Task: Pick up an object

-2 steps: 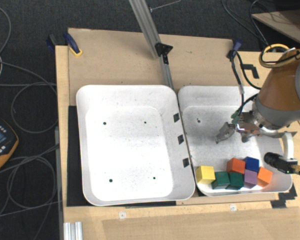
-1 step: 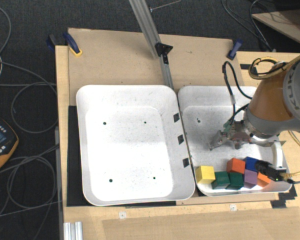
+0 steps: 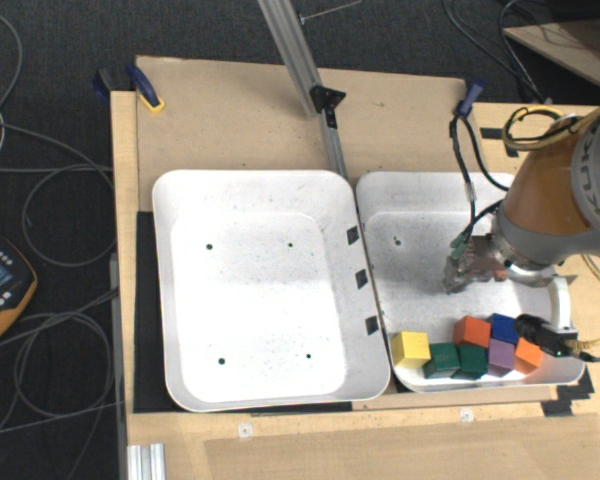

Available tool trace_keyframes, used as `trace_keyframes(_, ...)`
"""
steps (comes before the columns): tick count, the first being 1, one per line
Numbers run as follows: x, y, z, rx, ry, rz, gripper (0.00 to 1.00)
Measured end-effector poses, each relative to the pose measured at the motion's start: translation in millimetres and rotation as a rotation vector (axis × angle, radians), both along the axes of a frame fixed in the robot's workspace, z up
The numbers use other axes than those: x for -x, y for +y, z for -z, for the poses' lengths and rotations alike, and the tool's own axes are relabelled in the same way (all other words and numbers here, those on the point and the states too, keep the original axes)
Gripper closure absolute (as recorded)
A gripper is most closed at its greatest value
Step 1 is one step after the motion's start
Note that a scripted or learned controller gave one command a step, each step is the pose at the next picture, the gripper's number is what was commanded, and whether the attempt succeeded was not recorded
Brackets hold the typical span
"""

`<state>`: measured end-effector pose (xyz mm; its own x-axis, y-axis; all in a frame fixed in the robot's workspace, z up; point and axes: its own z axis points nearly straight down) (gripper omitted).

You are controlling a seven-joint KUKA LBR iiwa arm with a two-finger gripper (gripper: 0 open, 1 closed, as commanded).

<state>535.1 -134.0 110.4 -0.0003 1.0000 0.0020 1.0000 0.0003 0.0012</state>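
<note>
Take the right-hand bin (image 3: 420, 203) as your landmark: everything that matters sits inside it. Look along its near rim and you will find the blocks bunched in a row, a yellow block (image 3: 412, 347) at the end closest to the left-hand bin (image 3: 250, 193), then two green blocks (image 3: 456, 360), with an orange-red block (image 3: 471, 330), a blue block (image 3: 503, 325), a purple block (image 3: 502, 353) and an orange block (image 3: 528, 352) towards the bin's outer corner. They likely sit there because the bin floor slopes or they have slid to the low edge, which packs them tight and leaves little room for fingers between neighbours. The gripper (image 3: 462, 268) hangs over the middle of this bin's floor, apart from the cluster and further from you than it, with nothing visible between its fingers; how wide the fingers stand I cannot tell. The arm (image 3: 550, 203) comes in over the bin's outer wall. You should judge the pick as not yet begun. The yellow block, standing a little free at the row's end, looks the easiest target.
</note>
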Motion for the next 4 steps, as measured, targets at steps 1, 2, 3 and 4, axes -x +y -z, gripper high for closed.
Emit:
trace_keyframes(1,-7,-1,-63,0.004,-0.007,-0.002,1.0)
trace_keyframes(2,-17,-3,-111,0.003,-0.006,-0.002,1.0)
trace_keyframes(3,-14,-3,-156,0.003,-0.006,-0.002,1.0)
trace_keyframes(4,-20,59,-153,0.0,0.001,-0.007,1.0)
